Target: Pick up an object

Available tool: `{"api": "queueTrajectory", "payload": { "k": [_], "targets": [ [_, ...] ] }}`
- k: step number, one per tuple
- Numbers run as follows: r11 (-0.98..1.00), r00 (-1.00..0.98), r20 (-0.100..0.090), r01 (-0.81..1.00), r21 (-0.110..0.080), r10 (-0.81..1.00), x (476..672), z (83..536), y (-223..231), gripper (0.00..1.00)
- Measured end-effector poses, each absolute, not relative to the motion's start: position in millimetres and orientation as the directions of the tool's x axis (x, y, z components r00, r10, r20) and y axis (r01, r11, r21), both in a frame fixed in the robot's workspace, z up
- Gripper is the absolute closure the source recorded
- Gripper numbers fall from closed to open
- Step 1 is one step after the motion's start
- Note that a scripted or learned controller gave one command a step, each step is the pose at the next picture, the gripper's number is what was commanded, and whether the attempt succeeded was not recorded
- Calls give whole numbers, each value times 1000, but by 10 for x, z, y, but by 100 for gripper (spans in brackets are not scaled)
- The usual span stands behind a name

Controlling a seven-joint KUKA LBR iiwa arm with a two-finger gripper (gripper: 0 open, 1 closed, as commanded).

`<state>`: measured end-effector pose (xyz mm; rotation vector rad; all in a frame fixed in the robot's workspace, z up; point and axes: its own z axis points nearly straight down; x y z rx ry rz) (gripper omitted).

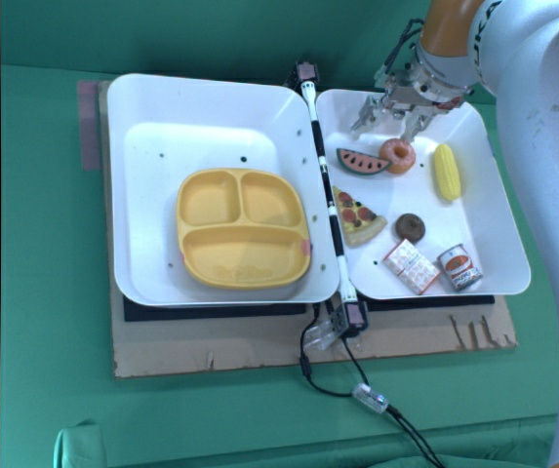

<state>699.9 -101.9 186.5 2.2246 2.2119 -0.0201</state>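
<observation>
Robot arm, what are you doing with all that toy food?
The robot arm's hand hangs over the far end of the right bin, just above the donut. Its fingers are spread and hold nothing. Around it lie a watermelon slice, corn, pizza slice and can. A yellow plate sits in the left bin.

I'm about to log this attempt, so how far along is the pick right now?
Done: the gripper is over the far end of the right bin, fingers spread just above the pink donut.
In hand: nothing sits between the fingers.
Left: close on an object and lift it. The donut, watermelon slice, corn, pizza slice, chocolate donut, carton and can all lie on the bin floor.
</observation>
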Motion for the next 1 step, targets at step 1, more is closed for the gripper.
{"api": "queueTrajectory", "payload": {
  "k": [1],
  "targets": [
    [-6, 6, -12, 1000, -6, 1000, 6999, 1865, -1019, 0]
  ]
}}
